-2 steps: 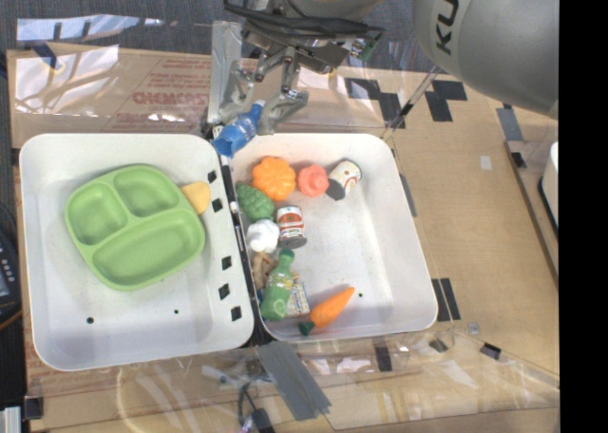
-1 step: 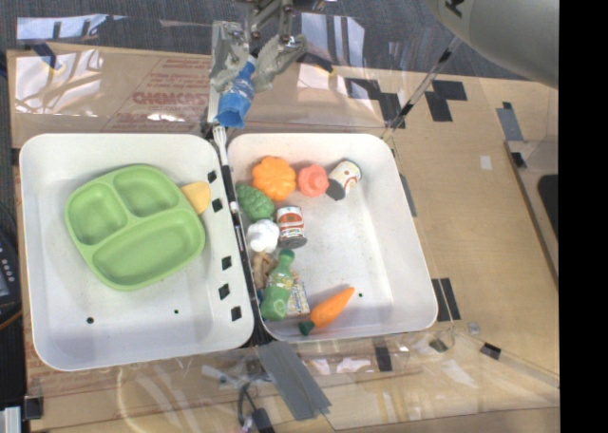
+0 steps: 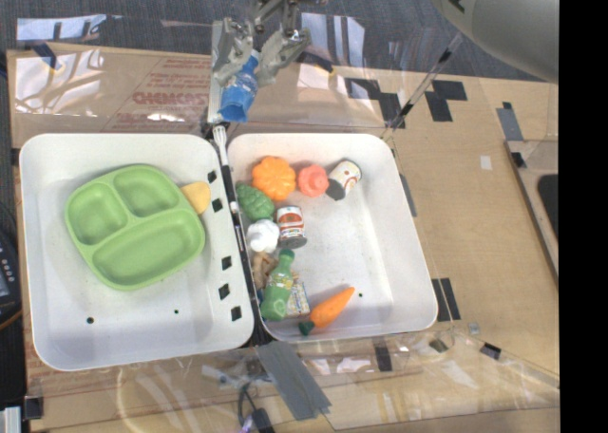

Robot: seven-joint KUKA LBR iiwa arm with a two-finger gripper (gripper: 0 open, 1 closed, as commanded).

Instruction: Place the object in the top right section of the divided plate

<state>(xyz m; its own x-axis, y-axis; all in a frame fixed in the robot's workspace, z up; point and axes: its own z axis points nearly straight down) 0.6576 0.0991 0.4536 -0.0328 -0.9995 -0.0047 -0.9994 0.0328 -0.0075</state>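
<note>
1. Camera view shows us a small blue object (image 3: pixel 237 97) caught between the fingers of the gripper (image 3: pixel 249 68), so we read the fingers as clamped on it; it hangs above the bench just behind the seam where the two bins meet.
2. We judge the pick as done: the blue object is lifted free of the right bin (image 3: pixel 380 260) and touches nothing below it.
3. We see the green divided plate (image 3: pixel 135 225) lying in the left bin (image 3: pixel 47 317), and its top right section (image 3: pixel 145 196) has nothing in it.
4. We judge what is left as the carry over to the left bin, the descent onto that section and the release.
5. We note a yellow piece (image 3: pixel 197 196) resting just beside the plate's right edge, close to the target section, which could get nudged on the way down.
6. We count an orange pumpkin (image 3: pixel 274 177), a carrot (image 3: pixel 331 309) and other toy foods in the right bin, well apart from the held object.
</note>
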